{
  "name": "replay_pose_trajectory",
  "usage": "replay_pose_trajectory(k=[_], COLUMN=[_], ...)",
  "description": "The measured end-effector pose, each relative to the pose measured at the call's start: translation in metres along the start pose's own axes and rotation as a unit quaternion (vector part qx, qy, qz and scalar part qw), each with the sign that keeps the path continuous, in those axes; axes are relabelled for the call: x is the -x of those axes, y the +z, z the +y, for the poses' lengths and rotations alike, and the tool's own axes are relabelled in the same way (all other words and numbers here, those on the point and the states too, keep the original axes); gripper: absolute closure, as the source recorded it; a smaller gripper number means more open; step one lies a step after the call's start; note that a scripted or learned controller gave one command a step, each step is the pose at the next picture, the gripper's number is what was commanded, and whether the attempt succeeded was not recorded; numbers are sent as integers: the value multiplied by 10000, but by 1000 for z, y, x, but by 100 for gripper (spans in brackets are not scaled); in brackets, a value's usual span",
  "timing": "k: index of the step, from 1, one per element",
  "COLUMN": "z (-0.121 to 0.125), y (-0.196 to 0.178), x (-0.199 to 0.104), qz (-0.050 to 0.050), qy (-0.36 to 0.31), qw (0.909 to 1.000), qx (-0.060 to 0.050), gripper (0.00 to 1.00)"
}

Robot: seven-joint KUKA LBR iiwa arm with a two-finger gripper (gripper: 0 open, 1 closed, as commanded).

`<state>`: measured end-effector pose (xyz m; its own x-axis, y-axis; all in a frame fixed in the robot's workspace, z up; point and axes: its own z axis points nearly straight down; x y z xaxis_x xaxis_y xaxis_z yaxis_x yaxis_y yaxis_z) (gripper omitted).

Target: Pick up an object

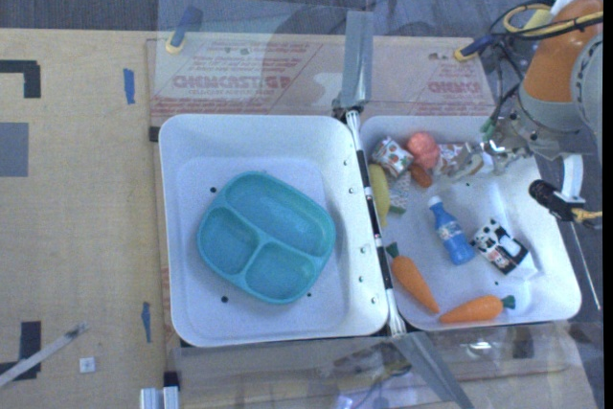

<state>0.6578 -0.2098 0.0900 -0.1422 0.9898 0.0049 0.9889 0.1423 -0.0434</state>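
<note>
**Inspection: arm over right bin, fingers not resolved**

A tan bench stood against grey carpet and carried two shallow white bins side by side, with clear sheeting behind them. The left bin [182, 206] held a teal divided plate [266, 236]. The right bin [556, 302] held the loose items.

The arm [560, 77], grey with an orange band, reached in from the right, and its gripper [469, 158] sat low at the rear of the right bin. The metal tip merged with a crumpled, shiny item there; whether the fingers were wide, narrow or closed on anything could not be told.

Relative to the fingers, a pink-red ball [423, 149] lay just beside them toward the left bin, and a small printed packet [392, 154] lay beyond it. A yellow banana [379, 190] rested further that way against the dividing wall. A blue bottle [451, 232] lay near, toward the front of the bin. A black-and-white item [501, 247] lay to the front and arm side of the fingers. Two orange carrots [415, 284] [474, 308] lay well apart from the fingers, at the bin's front edge.
</note>
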Motion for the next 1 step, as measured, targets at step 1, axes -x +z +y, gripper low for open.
replay_pose_trajectory(k=[1], z=[-1], y=[-9], x=[-1], qz=[-4], qy=[-22], qw=[10000], qx=[-35], gripper=[100])
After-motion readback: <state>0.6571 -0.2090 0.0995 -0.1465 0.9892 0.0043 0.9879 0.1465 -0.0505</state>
